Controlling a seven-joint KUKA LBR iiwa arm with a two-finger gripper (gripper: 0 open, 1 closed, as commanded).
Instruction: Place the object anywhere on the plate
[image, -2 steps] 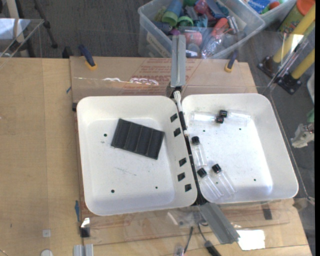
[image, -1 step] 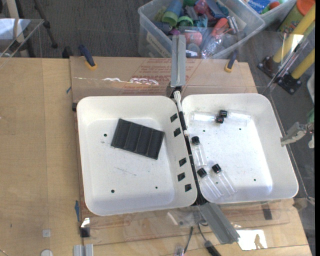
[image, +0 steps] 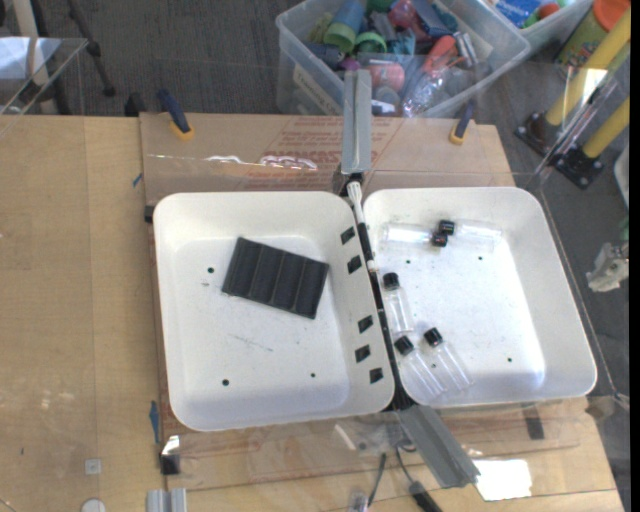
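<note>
Clear plastic tubes with black caps (image: 432, 362) lie scattered in the right white bin (image: 562, 310): one lies crosswise near the far wall with its cap (image: 440, 233) toward the middle, one runs along the bin's left wall, and two more lie close together by the near left corner. The dark ribbed rectangular plate (image: 275, 278) lies flat and slightly askew in the left white bin (image: 180, 300), well apart from the tubes, with the two bins' touching rims between them. Whether the claw is open or closed cannot be told, nor how the tubes lie relative to it.
</note>
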